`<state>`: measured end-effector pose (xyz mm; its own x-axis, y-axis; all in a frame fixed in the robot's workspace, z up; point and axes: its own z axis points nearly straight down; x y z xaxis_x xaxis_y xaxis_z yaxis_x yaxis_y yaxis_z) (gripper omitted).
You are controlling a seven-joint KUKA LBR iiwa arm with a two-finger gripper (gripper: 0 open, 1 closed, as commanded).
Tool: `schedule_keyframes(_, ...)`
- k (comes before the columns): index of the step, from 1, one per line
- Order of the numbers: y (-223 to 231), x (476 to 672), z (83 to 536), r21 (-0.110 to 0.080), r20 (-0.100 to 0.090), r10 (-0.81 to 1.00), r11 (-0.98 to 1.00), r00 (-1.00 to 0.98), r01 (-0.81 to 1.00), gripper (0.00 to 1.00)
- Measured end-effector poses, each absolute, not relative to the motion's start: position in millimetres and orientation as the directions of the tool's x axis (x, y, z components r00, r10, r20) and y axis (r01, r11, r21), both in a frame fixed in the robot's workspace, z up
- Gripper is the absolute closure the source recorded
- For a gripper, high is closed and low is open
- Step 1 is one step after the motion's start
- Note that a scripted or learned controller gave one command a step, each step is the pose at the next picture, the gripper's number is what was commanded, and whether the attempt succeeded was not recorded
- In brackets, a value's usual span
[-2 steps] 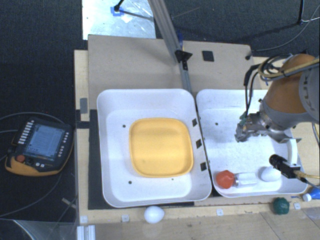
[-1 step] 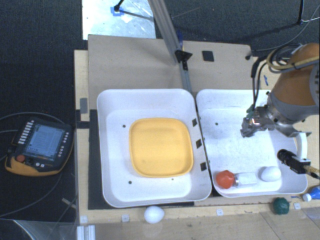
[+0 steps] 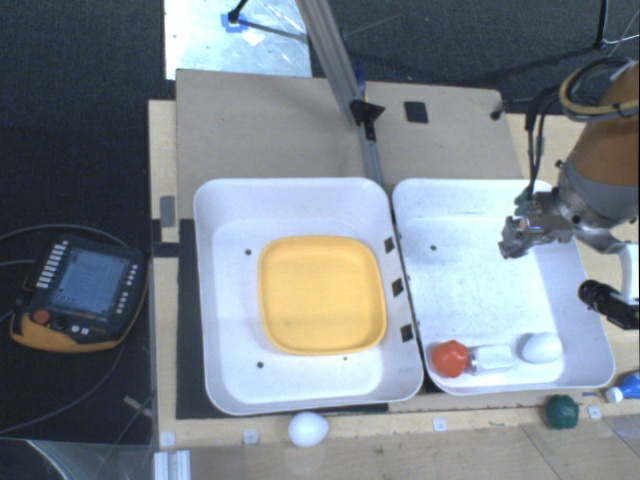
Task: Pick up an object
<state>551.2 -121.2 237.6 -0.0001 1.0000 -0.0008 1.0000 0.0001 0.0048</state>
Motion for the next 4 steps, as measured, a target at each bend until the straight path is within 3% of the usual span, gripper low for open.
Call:
schedule_keyframes(2, -14.9, 580.5, 242.3, 0.001, 0.001, 1.0, 0.005, -0.005, 1.0, 1.0)
schedule_keyframes(4, 82.3, 624.2, 225.4, 0.0, 0.001, 1.0, 0.004, -0.004, 1.0, 1.0)
